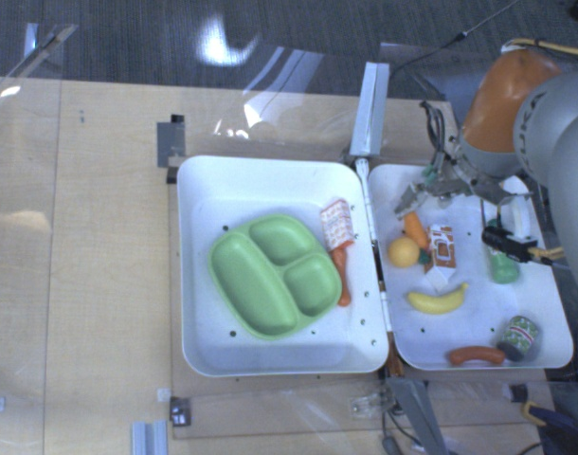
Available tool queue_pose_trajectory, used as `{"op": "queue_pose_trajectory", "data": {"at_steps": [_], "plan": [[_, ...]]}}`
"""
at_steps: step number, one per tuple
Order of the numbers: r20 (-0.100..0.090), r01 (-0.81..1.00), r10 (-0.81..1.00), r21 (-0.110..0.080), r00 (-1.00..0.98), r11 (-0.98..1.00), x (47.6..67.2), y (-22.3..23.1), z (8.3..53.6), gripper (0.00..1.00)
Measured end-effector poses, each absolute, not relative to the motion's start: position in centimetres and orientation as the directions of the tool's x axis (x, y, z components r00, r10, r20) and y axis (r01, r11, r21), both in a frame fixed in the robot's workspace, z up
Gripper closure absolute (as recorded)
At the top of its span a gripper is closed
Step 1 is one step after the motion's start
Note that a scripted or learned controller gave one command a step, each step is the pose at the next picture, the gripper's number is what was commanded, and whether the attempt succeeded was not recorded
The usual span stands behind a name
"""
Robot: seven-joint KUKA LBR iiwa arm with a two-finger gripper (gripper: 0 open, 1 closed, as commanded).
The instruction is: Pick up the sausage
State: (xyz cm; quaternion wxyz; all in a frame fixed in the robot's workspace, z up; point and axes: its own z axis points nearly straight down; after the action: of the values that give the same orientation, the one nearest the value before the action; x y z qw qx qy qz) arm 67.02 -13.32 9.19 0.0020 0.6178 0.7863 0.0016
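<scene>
End effector point(424, 195) over right bin's far corner; grip state cannot be told.
Right bin point(545, 297): sausage point(477, 355), reddish-brown, lying at the near edge just beside a green can point(521, 336); also banana point(436, 300), lemon point(403, 251), carrot point(416, 229), carton point(442, 247). Left bin point(270, 173): green divided tray point(273, 275), snack packet point(336, 223).
</scene>
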Motion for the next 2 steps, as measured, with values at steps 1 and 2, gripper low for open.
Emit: {"op": "queue_pose_trajectory", "data": {"at_steps": [1,2], "plan": [[-0.001,0.972,0.972,0.005,-0.237,0.237,67.02,-13.32,9.19,0.00],[-0.005,0.938,0.938,-0.003,-0.346,0.346,66.89,-13.53,8.99,0.00]]}}
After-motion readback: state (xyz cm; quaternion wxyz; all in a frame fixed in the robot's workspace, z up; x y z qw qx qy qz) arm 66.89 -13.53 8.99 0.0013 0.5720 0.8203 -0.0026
